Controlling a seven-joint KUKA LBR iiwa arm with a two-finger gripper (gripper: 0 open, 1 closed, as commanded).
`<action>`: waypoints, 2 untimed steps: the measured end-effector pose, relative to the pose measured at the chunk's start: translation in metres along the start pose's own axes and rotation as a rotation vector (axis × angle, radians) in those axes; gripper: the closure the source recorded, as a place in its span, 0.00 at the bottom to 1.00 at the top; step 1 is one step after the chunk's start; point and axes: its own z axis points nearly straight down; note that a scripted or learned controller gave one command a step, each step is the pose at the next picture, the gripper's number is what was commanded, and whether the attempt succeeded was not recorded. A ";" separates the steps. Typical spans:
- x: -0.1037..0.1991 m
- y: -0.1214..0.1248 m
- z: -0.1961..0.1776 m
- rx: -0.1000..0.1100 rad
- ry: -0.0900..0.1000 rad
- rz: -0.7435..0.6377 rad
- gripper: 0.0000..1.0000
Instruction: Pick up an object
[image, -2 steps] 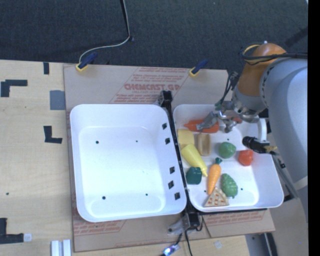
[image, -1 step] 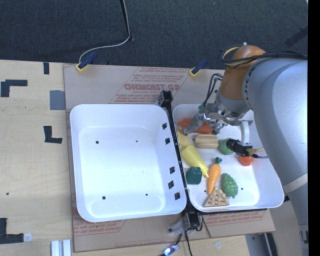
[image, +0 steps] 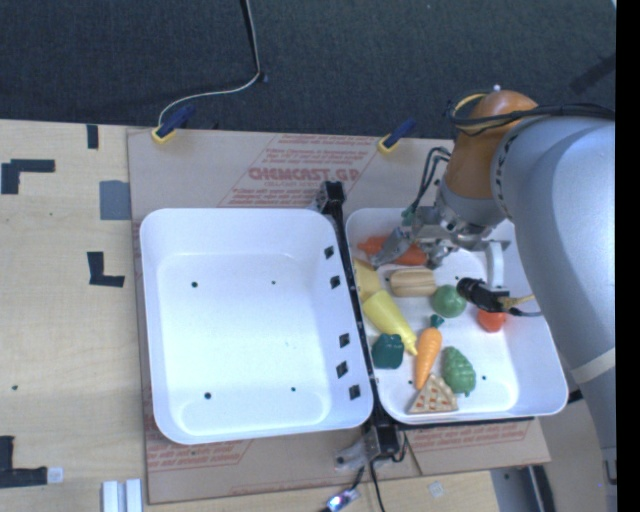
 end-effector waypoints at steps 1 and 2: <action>-0.007 -0.006 -0.008 0.023 -0.010 0.002 1.00; -0.032 -0.006 0.003 0.027 0.016 0.001 1.00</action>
